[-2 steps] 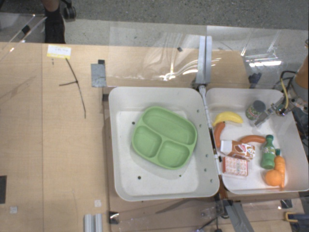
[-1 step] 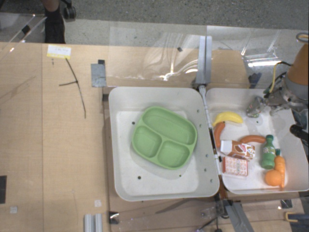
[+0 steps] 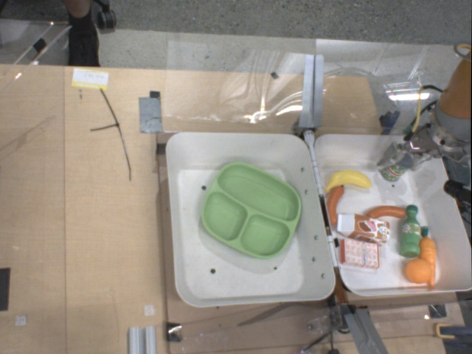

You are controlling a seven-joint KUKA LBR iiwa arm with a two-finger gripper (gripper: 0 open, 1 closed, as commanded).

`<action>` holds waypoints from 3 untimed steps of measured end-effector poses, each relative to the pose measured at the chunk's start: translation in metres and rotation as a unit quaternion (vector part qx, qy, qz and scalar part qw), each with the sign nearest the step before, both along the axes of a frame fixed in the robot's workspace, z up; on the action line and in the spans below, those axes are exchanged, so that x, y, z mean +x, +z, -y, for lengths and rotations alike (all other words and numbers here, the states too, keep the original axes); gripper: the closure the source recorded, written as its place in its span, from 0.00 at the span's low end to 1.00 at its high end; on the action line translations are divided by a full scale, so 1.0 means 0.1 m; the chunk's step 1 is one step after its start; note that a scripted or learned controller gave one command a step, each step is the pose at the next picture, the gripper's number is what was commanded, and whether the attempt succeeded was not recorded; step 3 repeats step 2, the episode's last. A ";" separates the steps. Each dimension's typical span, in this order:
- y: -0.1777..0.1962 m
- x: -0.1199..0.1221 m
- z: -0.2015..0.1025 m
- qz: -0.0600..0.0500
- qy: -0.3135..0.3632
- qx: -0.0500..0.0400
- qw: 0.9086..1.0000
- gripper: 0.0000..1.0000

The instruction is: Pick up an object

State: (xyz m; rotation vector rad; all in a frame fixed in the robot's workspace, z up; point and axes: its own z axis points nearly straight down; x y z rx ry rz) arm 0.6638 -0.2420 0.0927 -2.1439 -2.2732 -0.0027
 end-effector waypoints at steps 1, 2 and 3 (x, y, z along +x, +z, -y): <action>0.15 0.03 0.02 0.008 0.003 -0.005 1.000 1.00; 1.00 0.02 -0.55 0.011 0.039 -0.008 0.999 1.00; 1.00 0.02 -0.55 0.011 0.039 -0.008 0.999 1.00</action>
